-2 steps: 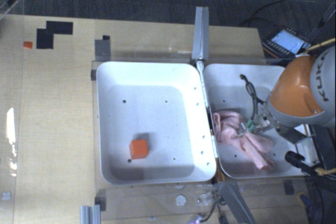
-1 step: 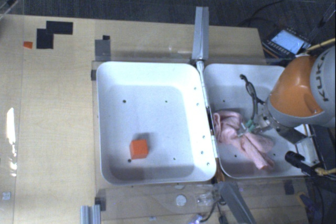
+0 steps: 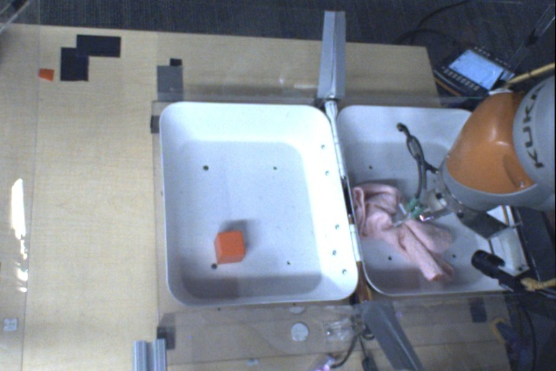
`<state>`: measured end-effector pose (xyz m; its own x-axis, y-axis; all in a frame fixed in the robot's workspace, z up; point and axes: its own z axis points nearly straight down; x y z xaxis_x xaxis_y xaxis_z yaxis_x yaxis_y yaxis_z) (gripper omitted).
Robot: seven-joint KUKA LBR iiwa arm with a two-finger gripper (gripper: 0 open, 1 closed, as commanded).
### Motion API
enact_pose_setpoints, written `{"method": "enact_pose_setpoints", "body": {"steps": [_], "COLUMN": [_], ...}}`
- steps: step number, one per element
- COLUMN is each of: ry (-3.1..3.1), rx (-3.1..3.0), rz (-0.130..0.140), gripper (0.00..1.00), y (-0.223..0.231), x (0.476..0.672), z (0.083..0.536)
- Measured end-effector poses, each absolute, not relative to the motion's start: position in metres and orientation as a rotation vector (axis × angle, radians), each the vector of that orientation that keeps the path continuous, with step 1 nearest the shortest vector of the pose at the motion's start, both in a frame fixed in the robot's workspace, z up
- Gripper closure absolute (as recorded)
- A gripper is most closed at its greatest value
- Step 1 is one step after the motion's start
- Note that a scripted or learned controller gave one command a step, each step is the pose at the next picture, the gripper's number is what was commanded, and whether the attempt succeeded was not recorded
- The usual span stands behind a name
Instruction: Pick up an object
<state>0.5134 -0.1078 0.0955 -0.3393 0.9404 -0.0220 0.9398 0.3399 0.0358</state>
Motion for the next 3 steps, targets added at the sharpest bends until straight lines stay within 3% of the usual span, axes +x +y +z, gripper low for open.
{"method": "enact_pose_setpoints", "body": {"steps": [1, 2, 3], "ry": [2.542, 2.675, 2.668], "rx": [1.832, 1.616, 1.612], "rz": [0.008, 0.013, 0.02], "gripper": [0.0, 0.0, 1.0], "y": [-0.069, -0.102, -0.101], "x": [0.493, 0.493, 0.496], "z": [0.19, 0.097, 0.109]}}
